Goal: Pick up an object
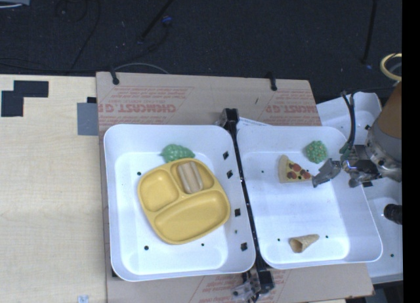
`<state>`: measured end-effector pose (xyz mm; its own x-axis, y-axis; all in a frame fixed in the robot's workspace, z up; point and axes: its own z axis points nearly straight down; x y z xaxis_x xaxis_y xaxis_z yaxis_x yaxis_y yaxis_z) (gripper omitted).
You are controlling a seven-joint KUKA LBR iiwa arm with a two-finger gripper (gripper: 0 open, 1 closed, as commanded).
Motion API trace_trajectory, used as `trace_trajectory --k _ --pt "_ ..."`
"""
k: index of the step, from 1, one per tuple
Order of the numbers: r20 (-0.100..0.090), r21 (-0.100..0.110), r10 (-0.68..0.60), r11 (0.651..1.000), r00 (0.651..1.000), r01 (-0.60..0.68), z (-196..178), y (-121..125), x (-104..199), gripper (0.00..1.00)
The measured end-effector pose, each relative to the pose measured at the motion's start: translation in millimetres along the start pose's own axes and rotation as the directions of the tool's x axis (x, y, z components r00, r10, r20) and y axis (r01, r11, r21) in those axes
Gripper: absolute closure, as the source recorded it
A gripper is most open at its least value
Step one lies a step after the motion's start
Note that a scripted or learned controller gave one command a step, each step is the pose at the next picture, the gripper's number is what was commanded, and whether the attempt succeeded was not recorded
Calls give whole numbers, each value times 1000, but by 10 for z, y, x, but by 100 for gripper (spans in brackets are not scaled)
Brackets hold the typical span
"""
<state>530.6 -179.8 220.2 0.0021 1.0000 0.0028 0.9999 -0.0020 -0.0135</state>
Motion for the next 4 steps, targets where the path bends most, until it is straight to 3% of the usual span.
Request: trace_trajectory --k 1,3,4 --pt "3 -12 -2 1000 1000 2 -61 26 -1 0" --pt "0 -5 -1 1000 1000 1 1028 -78 17 0" --pt "2 -10 -1 1000 1000 1 1339 -76 22 0"
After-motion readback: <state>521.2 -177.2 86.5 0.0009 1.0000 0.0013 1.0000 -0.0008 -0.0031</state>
